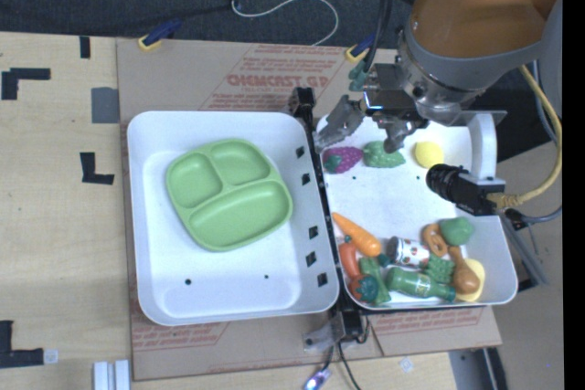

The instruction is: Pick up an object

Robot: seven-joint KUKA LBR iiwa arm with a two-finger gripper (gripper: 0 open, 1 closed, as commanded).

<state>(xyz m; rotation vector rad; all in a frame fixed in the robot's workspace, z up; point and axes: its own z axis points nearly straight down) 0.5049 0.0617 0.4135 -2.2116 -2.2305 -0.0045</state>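
gripper [367, 129] open wide, holding nothing, hovering at twelve o'clock of the right bin [489, 233]. purple grapes [343, 160] and green toy [384, 156] just below, between the fingers [338, 119].

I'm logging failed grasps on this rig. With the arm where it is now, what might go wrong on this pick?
1. The pincer hangs between a purple toy and a green toy that lie close together; it may nudge both and grip neither.
2. Both lie near the right bin's back left corner, by the divider wall, so a finger might strike it.
3. The small rounded purple toy may slip free.
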